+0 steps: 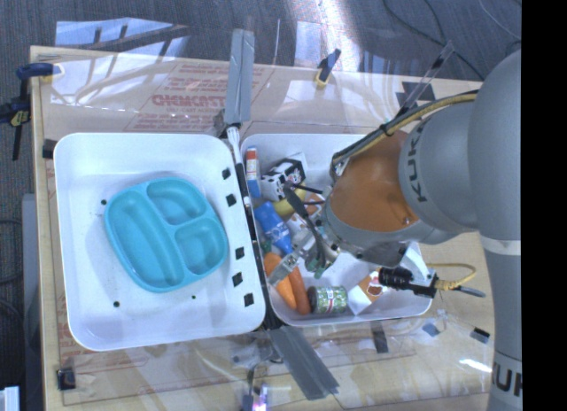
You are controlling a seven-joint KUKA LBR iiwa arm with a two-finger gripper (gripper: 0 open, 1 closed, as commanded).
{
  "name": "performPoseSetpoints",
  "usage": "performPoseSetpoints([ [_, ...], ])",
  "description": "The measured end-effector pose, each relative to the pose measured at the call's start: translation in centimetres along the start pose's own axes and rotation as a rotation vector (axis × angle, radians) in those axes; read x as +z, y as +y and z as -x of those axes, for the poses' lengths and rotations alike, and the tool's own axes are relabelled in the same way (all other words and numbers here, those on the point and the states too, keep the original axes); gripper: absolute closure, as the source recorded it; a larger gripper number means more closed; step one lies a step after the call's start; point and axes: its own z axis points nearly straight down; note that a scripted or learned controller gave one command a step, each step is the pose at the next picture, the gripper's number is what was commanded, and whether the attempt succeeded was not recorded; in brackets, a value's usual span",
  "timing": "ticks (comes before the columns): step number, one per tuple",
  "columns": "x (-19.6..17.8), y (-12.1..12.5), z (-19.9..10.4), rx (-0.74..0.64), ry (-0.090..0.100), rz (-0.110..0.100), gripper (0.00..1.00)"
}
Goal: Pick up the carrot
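The carrot (291, 292) is an orange piece lying near the front left corner of the right bin (403, 309), beside a small green-labelled jar (330, 299). My gripper (312, 248) hangs low over the clutter in that bin, just above and to the right of the carrot. The grey wrist with its orange band (376, 192) covers much of the bin's middle and right side. Nothing can be seen held in the gripper.
A blue bottle (269, 223), a yellow item (284, 206) and a red-and-white tube (252, 168) lie along the right bin's left wall. A second orange piece (272, 265) sits by that wall. The left bin (80, 179) holds a turquoise divided plate (166, 232).
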Motion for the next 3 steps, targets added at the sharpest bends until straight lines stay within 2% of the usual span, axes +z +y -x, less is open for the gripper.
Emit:
performPoseSetpoints([
  [1, -1.5, 0.1, 0.3, 0.0, -0.008, 0.005, 1.0],
  [2, -9.6, 3.6, -6.6, 0.118, 0.023, 0.005, 1.0],
  [3, -20.3, 4.1, -1.1, 0.271, 0.022, 0.004, 1.0],
])
